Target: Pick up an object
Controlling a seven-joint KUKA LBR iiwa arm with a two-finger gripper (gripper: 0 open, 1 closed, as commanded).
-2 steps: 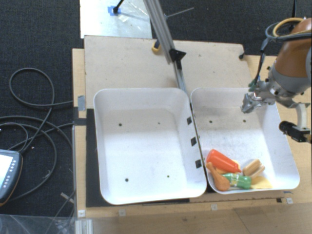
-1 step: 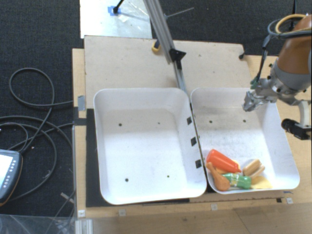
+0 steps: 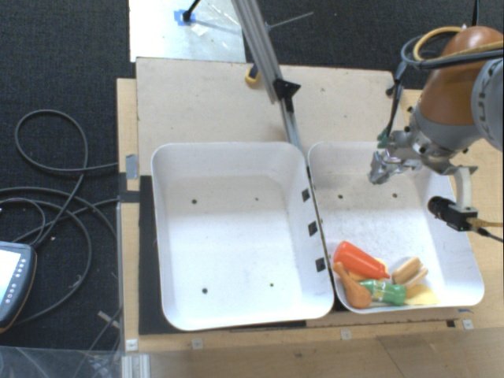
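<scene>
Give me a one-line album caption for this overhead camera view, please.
Robot gripper hovers over the right bin, toy food heaped in its near corner.

The tabletop (image 3: 197, 101) of pale board carries the left bin (image 3: 236, 239). Left of that bin, black cables (image 3: 55, 179) loop over dark carpet beside a tablet (image 3: 14, 280). Behind the bin, a metal pole (image 3: 260, 38) slants upward.

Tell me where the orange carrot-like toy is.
The orange toy lies in the right bin, near its front-left corner, touching the drumstick-shaped toy and green toy.
</scene>
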